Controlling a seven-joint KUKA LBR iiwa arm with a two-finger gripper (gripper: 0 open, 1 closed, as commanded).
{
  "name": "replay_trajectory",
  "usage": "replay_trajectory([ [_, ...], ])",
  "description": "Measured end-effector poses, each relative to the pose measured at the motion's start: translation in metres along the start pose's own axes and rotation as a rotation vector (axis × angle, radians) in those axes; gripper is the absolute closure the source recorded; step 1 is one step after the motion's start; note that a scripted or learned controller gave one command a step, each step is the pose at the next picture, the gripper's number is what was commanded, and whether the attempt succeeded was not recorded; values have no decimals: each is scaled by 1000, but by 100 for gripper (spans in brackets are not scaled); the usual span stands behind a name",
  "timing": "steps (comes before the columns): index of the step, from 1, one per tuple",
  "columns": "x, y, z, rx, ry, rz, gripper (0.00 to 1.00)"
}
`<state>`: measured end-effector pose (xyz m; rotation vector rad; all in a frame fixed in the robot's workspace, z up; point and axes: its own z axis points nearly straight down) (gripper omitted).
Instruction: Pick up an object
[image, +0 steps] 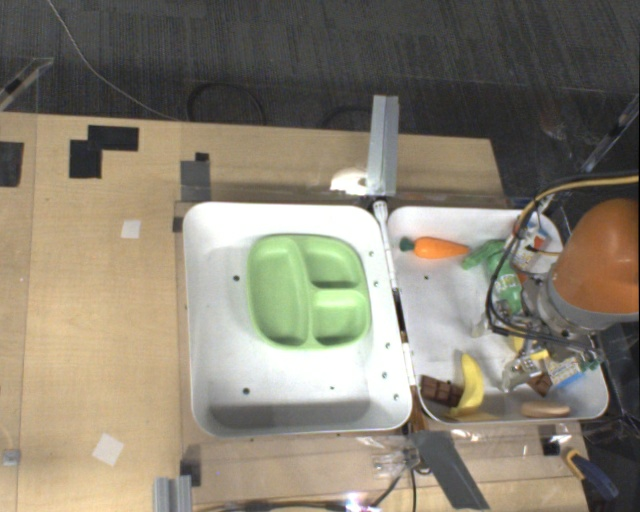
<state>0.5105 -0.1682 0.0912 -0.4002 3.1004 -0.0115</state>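
In the right bin an orange carrot lies near the far wall, with a green leafy item beside it. A yellow banana and a brown chocolate bar rest at the near edge. A tan oblong piece lies in the near right corner. My gripper hangs low over the bin's right side, under the orange-banded wrist and tangled cables, close to small items there. Its fingers are hidden by the wrist.
The left bin holds a green divided plate. A grey metal post stands behind the seam between the bins. Black markers sit on the wooden bench at the far left.
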Motion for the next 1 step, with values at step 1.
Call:
replay_trajectory([
  [1, 6, 9, -1, 4, -8, -74, 0],
])
